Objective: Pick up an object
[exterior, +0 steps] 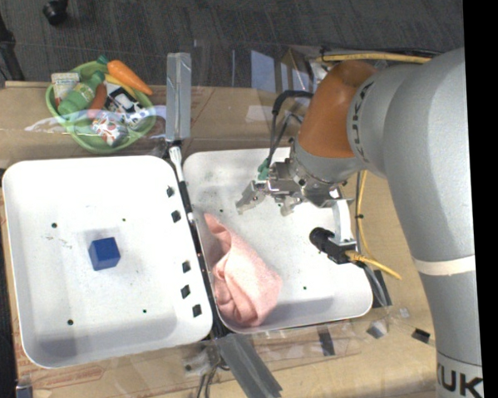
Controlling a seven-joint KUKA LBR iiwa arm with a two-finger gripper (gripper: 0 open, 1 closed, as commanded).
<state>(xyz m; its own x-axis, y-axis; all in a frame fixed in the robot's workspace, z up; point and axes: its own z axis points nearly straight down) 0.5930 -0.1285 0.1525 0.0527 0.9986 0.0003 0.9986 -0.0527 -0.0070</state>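
Note:
A crumpled pink cloth [240, 276] lies in the right bin [321, 302], against its left wall and near the front. A small blue cube [104, 252] rests in the left bin [35, 247], left of its middle. My gripper [265, 195] hangs over the back half of the right bin, above and to the right of the cloth. Its two fingers [247, 198] are spread apart with nothing between them.
A green bowl [104, 142] full of toy vegetables and packets stands behind the left bin. A metal divider with black clips [184, 239] runs between the bins. The grey arm and its orange band [332, 115] cover the right bin's back right part.

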